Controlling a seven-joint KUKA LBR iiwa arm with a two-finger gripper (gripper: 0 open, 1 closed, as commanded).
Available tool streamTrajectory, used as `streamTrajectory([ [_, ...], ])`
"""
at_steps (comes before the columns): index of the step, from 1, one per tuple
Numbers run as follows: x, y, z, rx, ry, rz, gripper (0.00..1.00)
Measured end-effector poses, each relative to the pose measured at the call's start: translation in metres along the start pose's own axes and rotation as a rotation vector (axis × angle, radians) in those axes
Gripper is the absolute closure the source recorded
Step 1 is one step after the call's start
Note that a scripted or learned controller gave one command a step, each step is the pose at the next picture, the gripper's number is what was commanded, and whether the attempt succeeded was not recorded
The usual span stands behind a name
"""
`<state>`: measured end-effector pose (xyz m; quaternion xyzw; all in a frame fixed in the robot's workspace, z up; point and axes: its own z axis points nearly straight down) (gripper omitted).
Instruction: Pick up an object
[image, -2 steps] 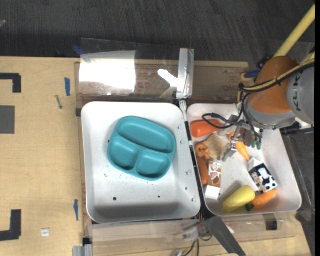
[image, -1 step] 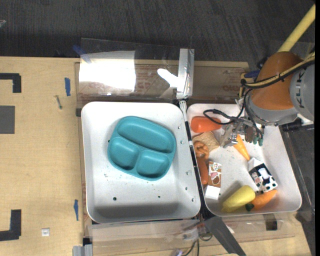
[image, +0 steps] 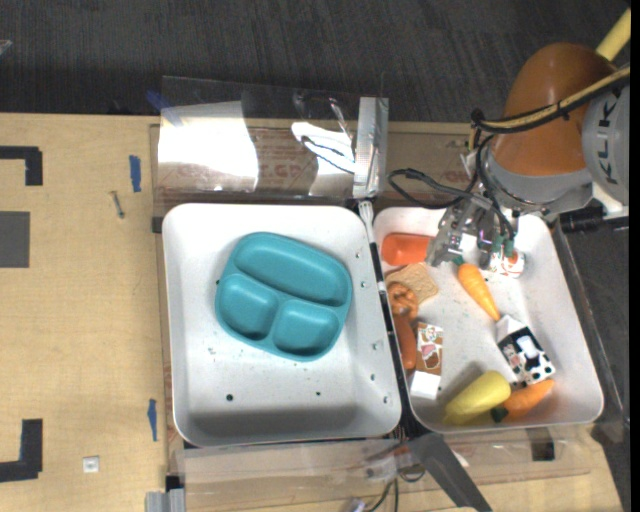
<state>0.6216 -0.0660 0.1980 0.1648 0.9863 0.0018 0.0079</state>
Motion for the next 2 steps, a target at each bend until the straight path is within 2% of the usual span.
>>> streamTrajectory([
  [1,0.0874,-0.0622,0.0554,0.004,0.015,-0.186,1.0],
  [2,0.0868,-0.0613,0.0544,0.004,0.012,-0.188,0.0],
])
